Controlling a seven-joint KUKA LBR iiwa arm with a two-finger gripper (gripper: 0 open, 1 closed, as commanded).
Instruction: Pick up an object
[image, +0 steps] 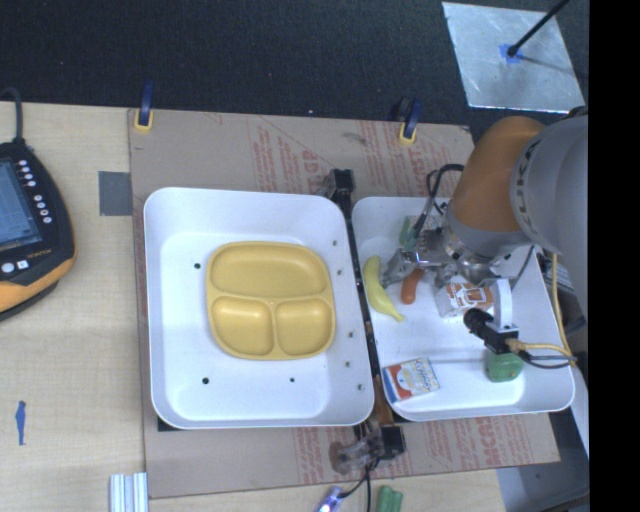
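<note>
A grey KUKA arm (548, 190), its orange band (495, 180) above the wrist, reaches in from the right over the right-hand white bin (450, 345), one of two set side by side on a sheet of cardboard (250, 150) on the bench (70, 400). The pincer (415, 260) hangs over the upper left part of that bin. From this angle it cannot be told whether it is open or closed, and nothing can be seen in its grip.

The candidates for picking all lie in the right bin. A yellow toy banana (380, 290) rests along the bin's left wall, and a small orange stick-shaped piece (408, 288) sits just beside it, directly below the pincer. A red-and-white packet (466, 297) lies a little to the right, under the wrist. Near the front wall sits a small flat box (412, 378) printed in red and blue (its label is too small to read), and a green object (503, 367) lies toward the front right corner.

The left bin (180, 330) holds a yellow divided plate (270, 300) with three compartments, lying flat near its centre. Two clamps (145, 112) (407, 110) grip the cardboard's far edge, and a black-and-orange teach pendant (30, 240) rests on the bench at far left.
</note>
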